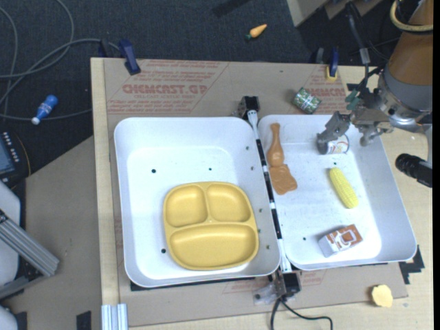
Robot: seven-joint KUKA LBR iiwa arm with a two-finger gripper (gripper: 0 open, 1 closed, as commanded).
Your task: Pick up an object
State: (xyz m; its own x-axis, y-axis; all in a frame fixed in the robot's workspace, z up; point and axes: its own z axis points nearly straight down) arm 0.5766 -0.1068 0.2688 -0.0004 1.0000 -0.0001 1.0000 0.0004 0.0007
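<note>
Arm: you've got it reaching in from the right, orange band up near the top corner, wrist over the far right corner of the right bin [395,215].
Tool: your tool [333,141] sits low at the far end of that bin, just above the floor. Whether it's spread or pressed together, you can't tell from this slant; the grey metal blurs into one lump.
Grasp: nothing visibly pinched. Don't count a pick yet.
Candidates in the right bin: a yellow corn cob [343,187] mid-bin, lying lengthwise, apart from the tool; a wooden spatula [278,162] along the left wall, blade toward you; a small red-and-white box [339,239] at the near end, tilted.
Nearest thing: the corn cob, just toward the near side of the tool. All three lie flat on the bin floor, untouched as far as you can see.
Left bin [137,184]: holds the yellow divided plate [210,224], well away from the tool.
Strays: a small can [306,100] on the desk [179,88] beyond the right bin, a yellow lump [381,295] at the near right corner.
Progress: early, by my read. Approach looks made; closing on something and lifting are both left.
Watch: if the tool descends where it is, it looks likely to meet bare bin floor rather than the cob.
</note>
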